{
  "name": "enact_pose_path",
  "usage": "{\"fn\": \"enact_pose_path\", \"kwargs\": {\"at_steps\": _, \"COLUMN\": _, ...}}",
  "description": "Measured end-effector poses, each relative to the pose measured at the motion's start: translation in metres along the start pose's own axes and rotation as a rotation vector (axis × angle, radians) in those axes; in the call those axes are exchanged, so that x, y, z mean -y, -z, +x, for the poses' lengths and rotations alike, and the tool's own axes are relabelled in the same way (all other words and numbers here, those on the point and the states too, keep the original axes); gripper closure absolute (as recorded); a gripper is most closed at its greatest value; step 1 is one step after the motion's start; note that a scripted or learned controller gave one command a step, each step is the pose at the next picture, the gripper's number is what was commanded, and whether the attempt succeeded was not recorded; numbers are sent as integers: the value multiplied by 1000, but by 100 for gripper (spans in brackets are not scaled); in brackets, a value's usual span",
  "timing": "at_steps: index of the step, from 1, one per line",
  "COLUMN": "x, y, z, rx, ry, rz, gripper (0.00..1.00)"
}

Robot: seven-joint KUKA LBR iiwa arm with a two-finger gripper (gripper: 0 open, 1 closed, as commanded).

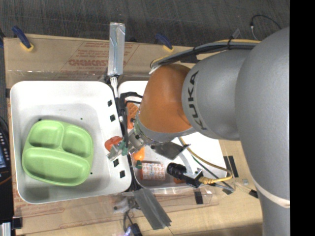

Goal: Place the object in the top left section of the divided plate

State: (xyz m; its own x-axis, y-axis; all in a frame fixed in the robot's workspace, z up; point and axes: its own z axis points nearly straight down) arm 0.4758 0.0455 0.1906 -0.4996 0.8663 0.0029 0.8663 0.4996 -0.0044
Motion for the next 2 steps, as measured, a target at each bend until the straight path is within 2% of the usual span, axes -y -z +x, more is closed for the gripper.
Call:
{"fn": "enact_pose_path", "kwargs": {"at_steps": 1, "x": -100, "y": 0, "z": -22, "rx": 2, "ry": -187, "rz": 0, "gripper": 100}}
{"fn": "enact_pose_path", "kwargs": {"at_steps": 2, "x": -44, "y": 1, "z": -21, "rx": 1, "ry": -6, "rz": -1, "gripper": 100}}
